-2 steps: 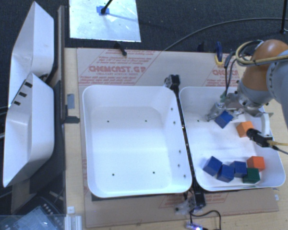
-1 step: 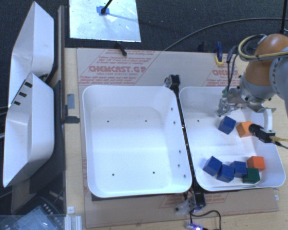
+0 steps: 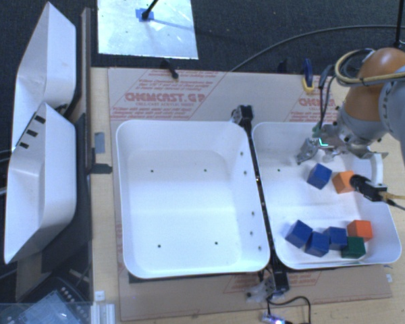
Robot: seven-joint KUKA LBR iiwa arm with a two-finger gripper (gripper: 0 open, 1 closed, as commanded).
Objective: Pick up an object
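Claw (image 3: 318, 150) above right bin (image 3: 283, 140)

Cardboard-covered worktop (image 3: 189, 90) bearing the left white bin (image 3: 189, 201); beyond it, a metal plate (image 3: 145, 19) on dark carpet (image 3: 270, 12); at far left, two tilted white trays (image 3: 40, 133).
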